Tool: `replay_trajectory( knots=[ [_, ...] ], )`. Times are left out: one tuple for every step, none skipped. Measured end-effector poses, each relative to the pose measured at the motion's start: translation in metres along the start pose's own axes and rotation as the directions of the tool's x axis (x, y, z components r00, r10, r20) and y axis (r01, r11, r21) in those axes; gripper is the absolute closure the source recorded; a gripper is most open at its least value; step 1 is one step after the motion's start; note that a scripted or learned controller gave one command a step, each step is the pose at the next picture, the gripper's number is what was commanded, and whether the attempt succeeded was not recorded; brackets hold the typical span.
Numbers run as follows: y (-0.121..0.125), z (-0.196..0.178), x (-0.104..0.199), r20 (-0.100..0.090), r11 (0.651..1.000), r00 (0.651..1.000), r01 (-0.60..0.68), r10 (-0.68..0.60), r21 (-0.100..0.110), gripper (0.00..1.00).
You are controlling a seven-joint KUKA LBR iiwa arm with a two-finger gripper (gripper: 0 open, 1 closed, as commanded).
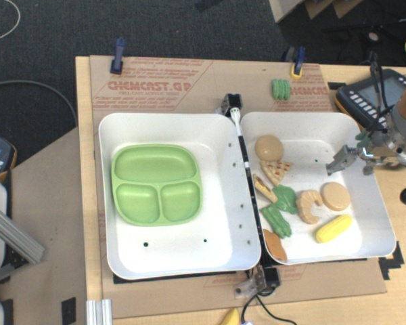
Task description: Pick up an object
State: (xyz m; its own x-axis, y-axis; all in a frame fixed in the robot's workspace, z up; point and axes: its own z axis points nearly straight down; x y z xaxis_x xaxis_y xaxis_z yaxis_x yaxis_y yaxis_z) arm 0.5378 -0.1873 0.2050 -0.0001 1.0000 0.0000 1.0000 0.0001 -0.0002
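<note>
- The floor (47, 32) is dark grey carpet.
- A thin white cable (7, 9) loops on it at the top left.
- The table (155, 80) has a brown cardboard top with red words.
- Two blue clamps (117, 56) hold its far edge.

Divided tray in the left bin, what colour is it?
Light green; the divided tray shows plainly in the camera view.

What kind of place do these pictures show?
Probably a robotics lab bench: two shallow white plastic bins on a clamped brown cardboard sheet, a metal two-finger gripper over toy foods like a yellow corn cob, loose cables on dark carpet.
</note>
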Motion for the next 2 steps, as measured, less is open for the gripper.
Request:
replay_trajectory(
  knots=[
    [-0.063,0.126,0.047,-0.006,1.000,1.000,-0.001,0.001,0.010,0.00],
    [-0.058,0.110,0.043,0.001,1.000,1.000,-0.002,0.002,-0.003,1.00]
  ],
)
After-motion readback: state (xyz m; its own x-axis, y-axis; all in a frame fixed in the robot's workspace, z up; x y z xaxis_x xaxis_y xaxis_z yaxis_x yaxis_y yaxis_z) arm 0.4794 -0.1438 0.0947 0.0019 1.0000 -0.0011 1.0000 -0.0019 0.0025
